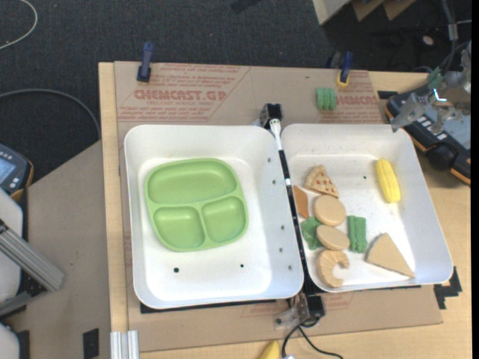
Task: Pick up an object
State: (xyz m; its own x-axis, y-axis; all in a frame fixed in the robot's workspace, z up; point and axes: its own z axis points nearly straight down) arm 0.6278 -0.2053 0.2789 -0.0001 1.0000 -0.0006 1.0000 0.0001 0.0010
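My gripper (419, 111) sits up at the far right, just outside the right bin (426, 193); I can't tell how it's set, and I see nothing in it. Nearest target, I reckon, is the corn cob (387, 179), down and a touch left of it, inside the bin near the right wall. Yellow, stubby, long axis running near to far. Clear space around it, pizza slice (320, 179) well apart.
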